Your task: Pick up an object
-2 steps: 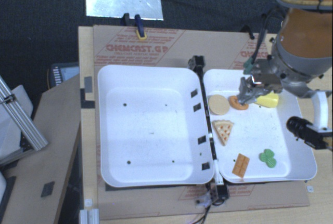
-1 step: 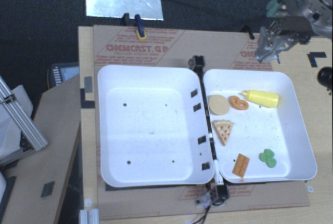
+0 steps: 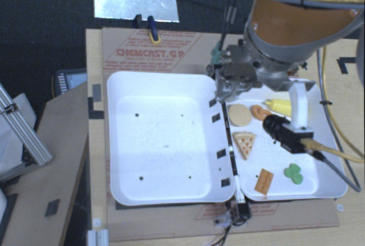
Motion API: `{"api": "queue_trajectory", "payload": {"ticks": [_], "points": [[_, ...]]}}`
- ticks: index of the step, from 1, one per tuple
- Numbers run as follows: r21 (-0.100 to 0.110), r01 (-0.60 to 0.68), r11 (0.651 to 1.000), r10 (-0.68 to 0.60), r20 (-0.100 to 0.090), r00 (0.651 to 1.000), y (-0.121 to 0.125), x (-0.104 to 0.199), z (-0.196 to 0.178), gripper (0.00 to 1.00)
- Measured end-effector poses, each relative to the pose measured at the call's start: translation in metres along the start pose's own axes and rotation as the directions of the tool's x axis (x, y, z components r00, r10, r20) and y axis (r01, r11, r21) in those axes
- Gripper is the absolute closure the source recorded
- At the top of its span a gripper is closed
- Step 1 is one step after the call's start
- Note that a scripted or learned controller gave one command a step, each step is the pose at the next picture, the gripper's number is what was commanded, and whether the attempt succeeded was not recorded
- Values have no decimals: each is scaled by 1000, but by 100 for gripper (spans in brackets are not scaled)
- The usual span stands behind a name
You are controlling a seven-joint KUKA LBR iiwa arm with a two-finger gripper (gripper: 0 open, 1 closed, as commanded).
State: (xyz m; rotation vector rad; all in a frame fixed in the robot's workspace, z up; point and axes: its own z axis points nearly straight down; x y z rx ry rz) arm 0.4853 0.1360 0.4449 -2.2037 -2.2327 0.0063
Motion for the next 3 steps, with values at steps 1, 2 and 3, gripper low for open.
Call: {"api": "queue_trajectory", "payload": {"ticks": [1,2,3], "points": [[-18,-9,1000,9,-3,1000,1,-10,-88,100],[-8,-1,1000,1,-3,1000,4,82,-90,100],[-8,-7,1000,7,-2,1000,1,99,-90,100]]}}
